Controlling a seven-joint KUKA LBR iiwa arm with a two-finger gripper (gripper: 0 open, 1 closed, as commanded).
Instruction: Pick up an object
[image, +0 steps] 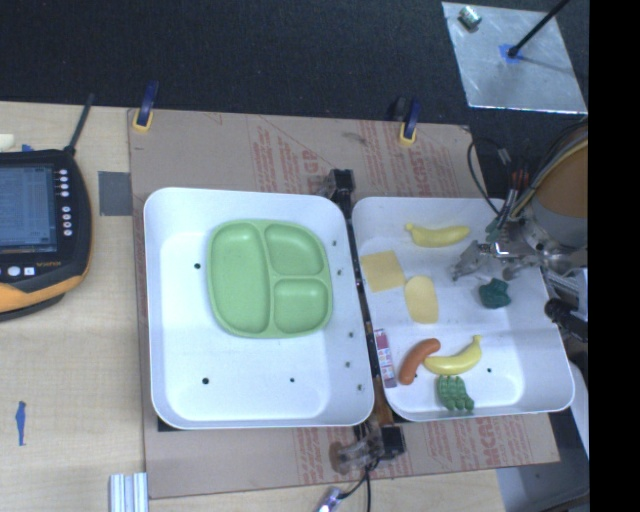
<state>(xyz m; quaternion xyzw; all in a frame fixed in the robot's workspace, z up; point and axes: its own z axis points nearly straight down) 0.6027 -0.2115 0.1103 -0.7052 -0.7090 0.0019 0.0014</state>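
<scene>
Dark green toy (494, 294) just below claw (497, 262) (right bin (540, 395))

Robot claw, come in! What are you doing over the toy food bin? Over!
Gripper open, low in right bin. Dark green toy just below fingertips, not held. Banana beside it, nothing blocking.

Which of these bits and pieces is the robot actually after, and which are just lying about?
Part of the job:
gripper, over the right bin
dark green toy, closest to the gripper
two bananas
sausage
two yellow slices
green bumpy toy

Just lying about:
green divided plate in the left bin
handheld controller
blue clamps
</scene>
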